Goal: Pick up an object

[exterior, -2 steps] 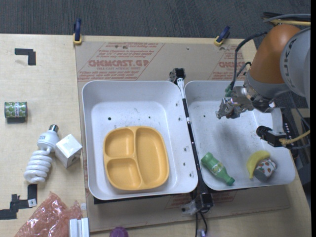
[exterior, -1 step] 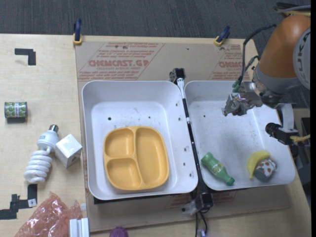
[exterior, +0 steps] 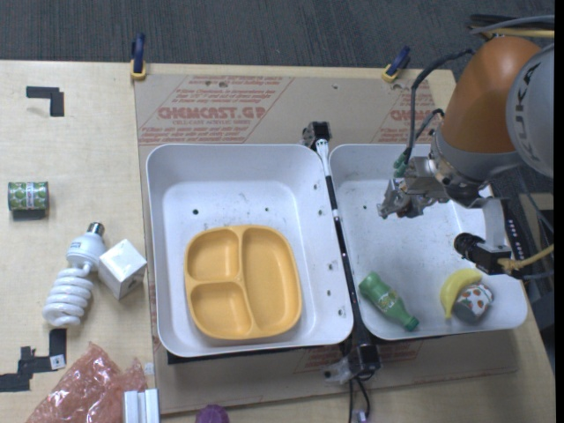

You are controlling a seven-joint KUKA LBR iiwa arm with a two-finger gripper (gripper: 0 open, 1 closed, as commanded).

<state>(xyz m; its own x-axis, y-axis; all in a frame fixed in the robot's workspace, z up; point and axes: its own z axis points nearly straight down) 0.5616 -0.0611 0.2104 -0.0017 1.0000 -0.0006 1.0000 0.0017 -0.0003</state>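
Note:
In the right bin [exterior: 370, 170] a green bottle [exterior: 386, 300] lies near the front left corner. A yellow banana [exterior: 456, 288] and a grey patterned object [exterior: 475, 302] rest together at the front right. My gripper [exterior: 397, 204] hangs over the middle of the right bin, above and behind the bottle, with nothing visible between its fingers. The left bin [exterior: 167, 183] holds a yellow divided plate [exterior: 242, 282].
On the bench to the left lie a white spiral light bulb [exterior: 72, 280], a white cube [exterior: 122, 267], a small green can [exterior: 27, 196] and a pink mesh bag [exterior: 84, 386]. A black bar [exterior: 328, 192] separates the bins.

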